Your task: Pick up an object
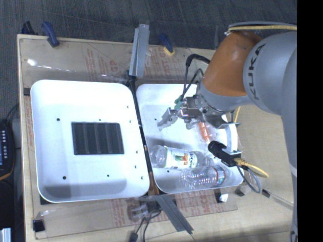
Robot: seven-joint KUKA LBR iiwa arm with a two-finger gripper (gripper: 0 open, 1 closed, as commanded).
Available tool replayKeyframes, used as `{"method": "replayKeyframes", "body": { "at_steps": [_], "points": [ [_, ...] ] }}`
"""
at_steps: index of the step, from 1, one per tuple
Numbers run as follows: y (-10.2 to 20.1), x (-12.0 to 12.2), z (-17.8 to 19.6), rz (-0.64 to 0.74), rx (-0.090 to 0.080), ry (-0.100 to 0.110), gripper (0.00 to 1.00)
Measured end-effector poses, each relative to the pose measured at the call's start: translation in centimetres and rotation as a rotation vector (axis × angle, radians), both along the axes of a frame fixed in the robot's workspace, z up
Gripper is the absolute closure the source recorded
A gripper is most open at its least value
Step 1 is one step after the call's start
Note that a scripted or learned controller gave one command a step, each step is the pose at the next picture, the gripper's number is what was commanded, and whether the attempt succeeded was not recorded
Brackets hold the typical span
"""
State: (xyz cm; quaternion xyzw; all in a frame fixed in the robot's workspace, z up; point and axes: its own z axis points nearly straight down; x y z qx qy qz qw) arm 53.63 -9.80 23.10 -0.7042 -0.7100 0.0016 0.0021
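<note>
Clear plastic bottles point(189, 166) are lying on their sides along the right bin's point(151, 102) near edge; the left bin point(50, 110) is sitting alongside. Gripper point(176, 116) is hovering above the right bin, fingers spread, gripping nothing.

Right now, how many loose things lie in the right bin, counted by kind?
Clear plastic bottles: 2, one with a white label and one nearer the front wall.
Small orange item: 1, beside the pincer; its kind is unclear.
Total: 3, all in the right bin.
</note>
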Motion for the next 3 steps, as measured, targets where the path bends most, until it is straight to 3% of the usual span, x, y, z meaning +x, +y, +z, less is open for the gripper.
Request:
{"method": "replayKeyframes", "body": {
  "at_steps": [1, 2, 3],
  "points": [
    [-5.0, -1.2, -13.0, 0.042, 0.001, 0.0, 0.0],
    [-7.5, 5.8, -13.7, 0.079, 0.0, -0.004, 0.0],
    [-9.6, -1.9, -10.2, 0.129, 0.0, -0.004, 0.0]
  ]
}}
